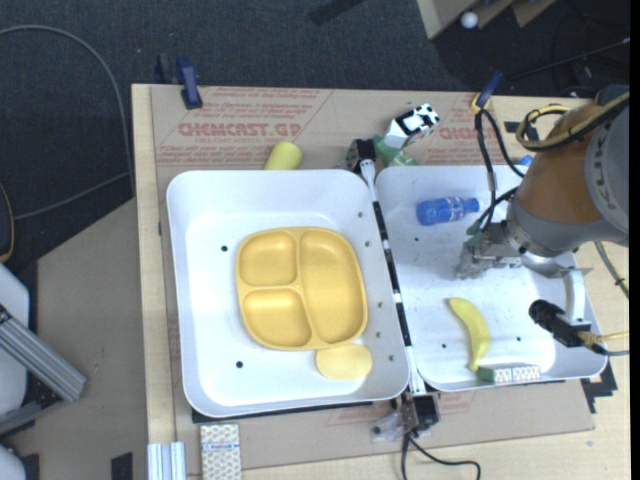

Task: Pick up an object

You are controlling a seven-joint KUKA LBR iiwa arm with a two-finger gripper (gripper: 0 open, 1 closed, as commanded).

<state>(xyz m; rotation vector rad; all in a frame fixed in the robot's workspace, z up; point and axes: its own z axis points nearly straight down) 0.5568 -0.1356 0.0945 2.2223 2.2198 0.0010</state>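
From above, I am in the right bin (440, 368), and my gripper (487, 255) hangs low near the middle of it. I cannot tell how my fingers stand, because the dark metal of my wrist blurs them together, and I see nothing between them. So I judge I am only at the approach step; no object is taken yet.

The banana (471, 331) lies at about 6 o'clock from my gripper, near but apart from it. Its long axis runs from about 11 o'clock to 5 o'clock, lightly curved, and the lower end points toward a small green-and-white piece (505, 374) at the bin's front wall. The blue bottle (445, 210) lies on its side at about 10 o'clock from me; its long axis is nearly 9 to 3 o'clock.

For the next move, I think I must choose one of them, come over its middle, and turn my wrist so I close across its long axis.

The left bin (200, 298) holds a yellow divided plate (300, 288) and a yellow disc (343, 361).
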